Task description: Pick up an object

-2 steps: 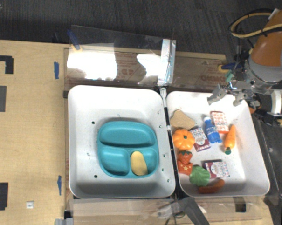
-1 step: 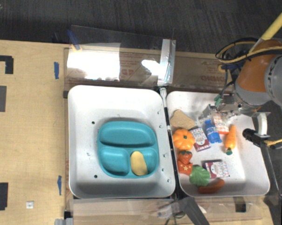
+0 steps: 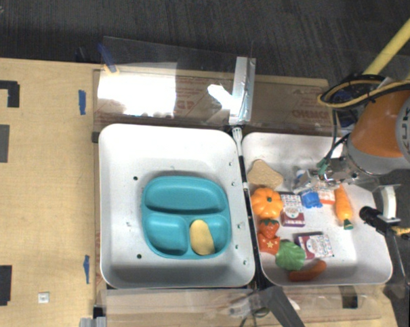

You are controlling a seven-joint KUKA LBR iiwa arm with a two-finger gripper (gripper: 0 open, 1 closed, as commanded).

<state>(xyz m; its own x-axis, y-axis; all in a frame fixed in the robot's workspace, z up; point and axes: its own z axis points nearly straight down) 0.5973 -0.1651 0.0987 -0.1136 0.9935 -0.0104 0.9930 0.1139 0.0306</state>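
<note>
**Arm at the right bin's far corner, toy food crowded below**

Camera view: the right bin point(image 3: 373, 268) serves as the landmark. The grey arm point(image 3: 390, 127) with its orange band hangs over that bin's far right corner, and the gripper point(image 3: 327, 173) sits low over the bin's upper middle; whether it is spread or closed cannot be told, and nothing can be seen held in it. Just beside the gripper, inside the bin, lie a small blue block point(image 3: 311, 199) and an orange carrot point(image 3: 343, 206). Along the bin's left wall sit a tan bread slice point(image 3: 265, 174), an orange pumpkin point(image 3: 267, 203) and a strawberry point(image 3: 268, 228). Two small printed cartons point(image 3: 292, 209) lie in the bin's middle, one nearer the front. At the front edge a green broccoli-like piece point(image 3: 290, 255) touches a red item point(image 3: 309, 271). Left of this bin stands the left bin point(image 3: 119, 189), holding a teal divided tray point(image 3: 182, 213) with a yellow lemon-like piece point(image 3: 202, 237) in its lower right compartment.
</note>
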